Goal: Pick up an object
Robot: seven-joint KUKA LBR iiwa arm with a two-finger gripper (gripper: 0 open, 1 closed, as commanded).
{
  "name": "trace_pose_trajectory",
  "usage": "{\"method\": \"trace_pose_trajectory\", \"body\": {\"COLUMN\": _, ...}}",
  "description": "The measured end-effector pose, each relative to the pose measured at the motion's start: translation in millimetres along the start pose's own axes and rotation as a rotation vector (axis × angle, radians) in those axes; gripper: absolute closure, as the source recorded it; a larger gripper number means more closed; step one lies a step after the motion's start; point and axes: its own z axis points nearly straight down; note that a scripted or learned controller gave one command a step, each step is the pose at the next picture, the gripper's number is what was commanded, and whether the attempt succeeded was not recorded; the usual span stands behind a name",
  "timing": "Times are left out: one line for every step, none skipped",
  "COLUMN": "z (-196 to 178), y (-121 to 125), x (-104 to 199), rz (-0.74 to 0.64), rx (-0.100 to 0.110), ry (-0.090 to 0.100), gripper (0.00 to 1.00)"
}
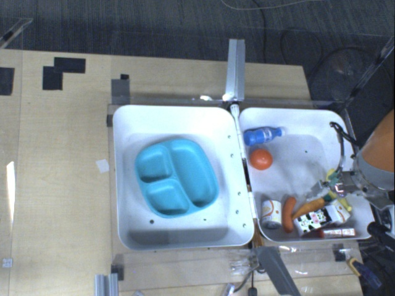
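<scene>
Arm in from the right, wrist low at the frame edge.
Grey arm body (378, 171) with orange band visible at the right edge, reaching leftward and downward; gripper (333, 187) at the end of the wrist, small and cluttered with cabling, pointing toward the lower left. Finger spacing too small and blurred to judge.

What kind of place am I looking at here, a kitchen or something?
More likely a robot lab or test bench than a kitchen. Two white bins sit framed on a wooden bench, toy-like items such as a small orange ball are jumbled in one, and a loose cable trails across the floor.
</scene>
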Motion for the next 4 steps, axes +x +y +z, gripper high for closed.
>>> {"method": "trace_pose_trajectory", "body": {"z": -10.3, "y": 2.4, "x": -0.5, "rz": 0.0, "rx": -0.006, "ry": -0.002, "gripper": 1.0}}
{"method": "trace_pose_trajectory", "body": {"z": -169.1, "y": 26.4, "x": 66.0, "rz": -0.056, "rx": -0.004, "ry": -0.003, "gripper": 1.0}}
{"method": "trace_pose_trajectory", "body": {"z": -284.7, "y": 10.5, "x": 58.5, "rz": -0.218, "rx": -0.005, "ry": -0.005, "gripper": 1.0}}
{"method": "trace_pose_trajectory", "body": {"z": -295.5, "y": 49.6, "x": 103.7, "rz": -0.148, "rx": -0.003, "ry": -0.004, "gripper": 1.0}}
